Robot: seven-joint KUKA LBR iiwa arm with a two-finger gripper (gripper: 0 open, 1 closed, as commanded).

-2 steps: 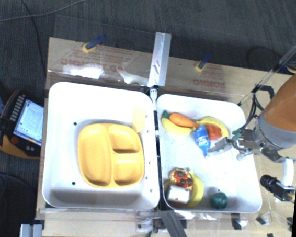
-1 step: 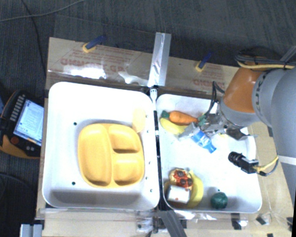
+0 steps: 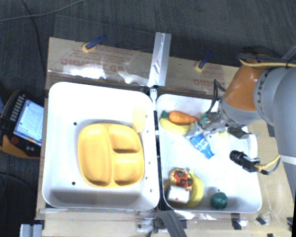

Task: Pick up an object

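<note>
- Your gripper [image 3: 209, 123] sits low in the right bin [image 3: 244, 199], near that bin's far wall, and you cannot tell from this angle how it is set.
- Just under its tip lies a blue-and-white packet [image 3: 202, 143], touching or nearly touching the tool; nothing is visibly lifted.
- Right beside the tool, toward the divider between the bins, an orange carrot [image 3: 183, 117] lies across a yellow banana-shaped piece [image 3: 172, 127], the two touching.
- On the arm's side of the tool, a black cylindrical fitting [image 3: 241, 159] with a cable hangs over the bin floor.
- Farther from the tool, along the near wall, you have a yellow bowl-like piece [image 3: 198, 191] holding a small white container with an orange-and-red top [image 3: 180, 183].
- Just beside that, toward the near corner, rests a dark green ball [image 3: 219, 200].
- Farthest off, across the divider, the left bin [image 3: 65, 101] holds a yellow divided tray [image 3: 111, 153] lying flat on its floor.
</note>
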